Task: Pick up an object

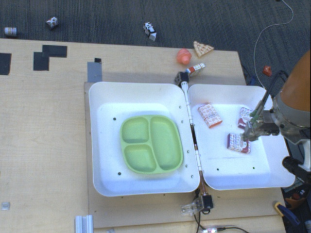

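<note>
Camera view: arm (296, 98) lowered, jaws (249, 134) seemingly over packet (238, 143).

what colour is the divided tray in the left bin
Light green, plain with no pattern. The divided tray shows clearly in the camera view, lying in the left bin.

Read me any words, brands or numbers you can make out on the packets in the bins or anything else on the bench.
None can be read.
Packet, right bin: red print, blurred.
Packet by gripper: blurred.
Packet: blurred, partly hidden.
Green tray: no text.
</note>
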You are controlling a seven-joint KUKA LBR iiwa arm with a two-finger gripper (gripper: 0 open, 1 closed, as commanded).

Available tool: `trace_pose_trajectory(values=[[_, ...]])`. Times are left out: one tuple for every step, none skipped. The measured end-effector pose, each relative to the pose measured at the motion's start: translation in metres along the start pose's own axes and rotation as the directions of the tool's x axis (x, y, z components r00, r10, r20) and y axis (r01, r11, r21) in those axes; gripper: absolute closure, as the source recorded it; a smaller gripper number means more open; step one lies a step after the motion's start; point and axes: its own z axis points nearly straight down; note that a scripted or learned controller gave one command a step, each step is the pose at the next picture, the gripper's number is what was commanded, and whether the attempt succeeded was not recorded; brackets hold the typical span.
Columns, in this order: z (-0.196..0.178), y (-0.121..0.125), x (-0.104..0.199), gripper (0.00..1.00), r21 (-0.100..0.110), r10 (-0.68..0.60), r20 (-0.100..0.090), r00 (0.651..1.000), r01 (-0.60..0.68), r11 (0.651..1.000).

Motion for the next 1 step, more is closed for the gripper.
trace_pose_trajectory(values=[[-0.0315,0.1774,-0.031,1.0,-0.002,-0.002,0.001,1.0,0.002,1.0]])
